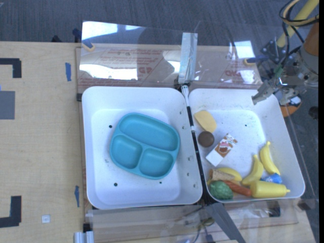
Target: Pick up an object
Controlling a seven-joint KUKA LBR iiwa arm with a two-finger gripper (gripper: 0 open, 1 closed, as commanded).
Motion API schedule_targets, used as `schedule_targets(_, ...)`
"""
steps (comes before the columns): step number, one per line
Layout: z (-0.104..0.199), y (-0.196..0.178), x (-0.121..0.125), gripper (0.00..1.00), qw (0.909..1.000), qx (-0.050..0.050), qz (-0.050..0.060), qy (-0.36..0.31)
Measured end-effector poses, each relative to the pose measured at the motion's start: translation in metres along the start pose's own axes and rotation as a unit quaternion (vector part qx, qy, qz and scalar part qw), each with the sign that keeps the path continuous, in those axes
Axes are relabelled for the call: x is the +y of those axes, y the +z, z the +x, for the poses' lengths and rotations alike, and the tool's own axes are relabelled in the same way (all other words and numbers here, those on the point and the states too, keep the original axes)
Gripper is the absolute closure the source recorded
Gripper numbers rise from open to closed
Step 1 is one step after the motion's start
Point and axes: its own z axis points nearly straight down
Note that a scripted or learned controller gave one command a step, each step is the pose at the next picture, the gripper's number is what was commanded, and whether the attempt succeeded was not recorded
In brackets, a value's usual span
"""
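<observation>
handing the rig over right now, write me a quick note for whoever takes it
Gripper: at the top right corner of the right bin, above its rim, holding nothing that shows.
Left bin: blue tray, three compartments.
Right bin: yellow block and brown ball near the divider, a small carton mid-bin, bananas, a green item and carrot along the near edge.
Done: nothing picked yet.
Left: choose an object, come down on it, grasp, lift.
</observation>
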Motion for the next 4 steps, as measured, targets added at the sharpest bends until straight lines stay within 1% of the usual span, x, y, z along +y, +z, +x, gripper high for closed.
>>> schedule_targets(1, 0.065, 0.141, -0.007, 0.00, 0.9996, 0.002, 0.005, -0.027)
schedule_targets(2, 0.072, 0.130, -0.017, 0.00, 0.9962, 0.000, 0.000, -0.087)
schedule_targets(3, 0.074, 0.156, -0.080, 0.00, 0.9995, -0.001, -0.006, -0.030)
schedule_targets(4, 0.073, 0.148, -0.078, 1.00, 0.9995, -0.002, -0.007, -0.029)
